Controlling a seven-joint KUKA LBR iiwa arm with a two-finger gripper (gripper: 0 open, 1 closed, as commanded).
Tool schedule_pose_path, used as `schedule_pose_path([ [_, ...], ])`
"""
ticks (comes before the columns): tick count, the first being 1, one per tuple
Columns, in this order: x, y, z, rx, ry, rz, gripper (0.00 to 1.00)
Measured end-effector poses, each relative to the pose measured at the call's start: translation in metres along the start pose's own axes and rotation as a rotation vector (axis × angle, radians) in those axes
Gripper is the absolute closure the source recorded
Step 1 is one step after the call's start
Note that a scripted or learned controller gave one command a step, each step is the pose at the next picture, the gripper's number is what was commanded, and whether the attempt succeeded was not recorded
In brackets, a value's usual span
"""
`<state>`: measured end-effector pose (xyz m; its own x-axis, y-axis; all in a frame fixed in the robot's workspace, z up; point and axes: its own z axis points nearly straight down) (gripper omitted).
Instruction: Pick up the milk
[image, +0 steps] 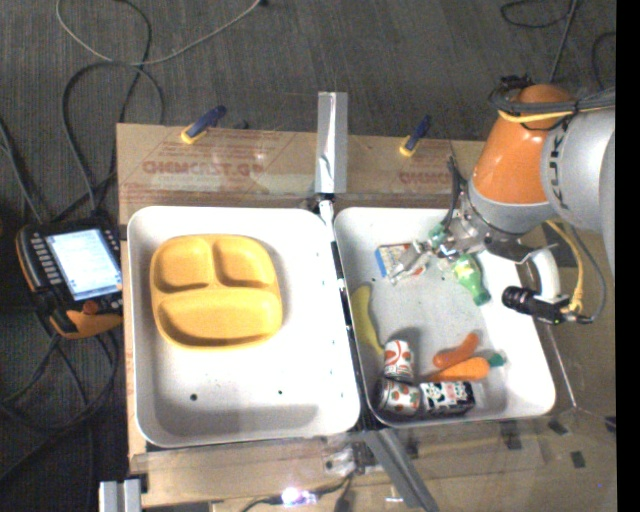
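The milk (397, 260), a small white carton with a blue end, lies on its side at the back of the right bin (520, 400). My gripper (441, 244) hangs low over the carton's right end, under the orange wrist band. Whether it touches the carton I cannot tell. A green bottle (470, 279) lies just right of the gripper.
A yellow banana (364, 318) lies along the right bin's left wall. Two red-and-white cans (398, 358) (400, 397), a black can (447, 397) and a carrot (466, 368) crowd the front. A yellow divided tray (216, 290) sits in the left bin (250, 400).
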<state>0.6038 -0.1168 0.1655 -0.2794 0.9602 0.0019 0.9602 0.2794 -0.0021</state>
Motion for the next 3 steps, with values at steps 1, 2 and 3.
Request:
schedule_pose_path([
  [1,0.022,-0.069,0.076,-0.012,-0.008,-0.174,0.00],
  [2,0.006,-0.023,0.035,0.004,-0.004,0.532,0.00],
  [3,0.025,-0.064,0.076,-0.012,-0.006,0.376,0.00],
])
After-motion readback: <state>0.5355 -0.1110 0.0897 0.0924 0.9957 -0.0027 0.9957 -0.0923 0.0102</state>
